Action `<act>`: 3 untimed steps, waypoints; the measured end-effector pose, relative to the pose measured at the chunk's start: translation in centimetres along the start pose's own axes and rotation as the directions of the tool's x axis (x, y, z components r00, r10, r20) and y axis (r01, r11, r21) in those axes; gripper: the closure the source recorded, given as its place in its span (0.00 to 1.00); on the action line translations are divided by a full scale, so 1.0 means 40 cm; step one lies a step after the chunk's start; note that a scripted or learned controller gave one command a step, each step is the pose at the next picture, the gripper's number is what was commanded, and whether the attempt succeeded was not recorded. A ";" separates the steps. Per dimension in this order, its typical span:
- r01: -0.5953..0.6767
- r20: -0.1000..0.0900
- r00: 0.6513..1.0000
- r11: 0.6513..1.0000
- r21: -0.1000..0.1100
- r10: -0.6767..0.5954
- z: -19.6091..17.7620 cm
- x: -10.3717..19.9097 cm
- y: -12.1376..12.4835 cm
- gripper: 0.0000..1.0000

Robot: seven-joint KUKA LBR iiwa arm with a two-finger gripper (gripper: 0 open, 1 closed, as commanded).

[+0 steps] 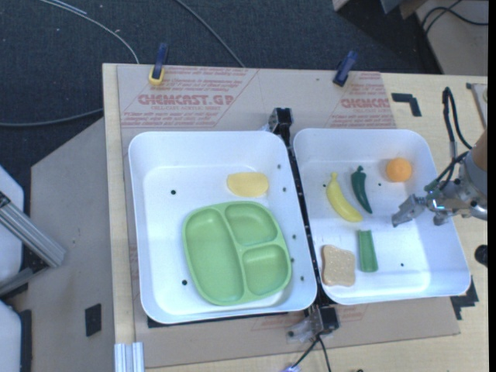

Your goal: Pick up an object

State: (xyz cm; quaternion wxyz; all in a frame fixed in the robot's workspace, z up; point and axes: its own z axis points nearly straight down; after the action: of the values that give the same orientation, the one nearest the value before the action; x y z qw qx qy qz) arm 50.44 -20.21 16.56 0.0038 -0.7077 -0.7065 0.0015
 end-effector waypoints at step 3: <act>0.001 0.003 1.000 1.000 -0.007 -0.001 0.177 0.012 0.009 1.00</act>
State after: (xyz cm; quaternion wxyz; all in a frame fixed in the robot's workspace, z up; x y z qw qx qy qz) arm 50.77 -19.73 9.48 0.0002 -0.7075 -0.7067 0.0001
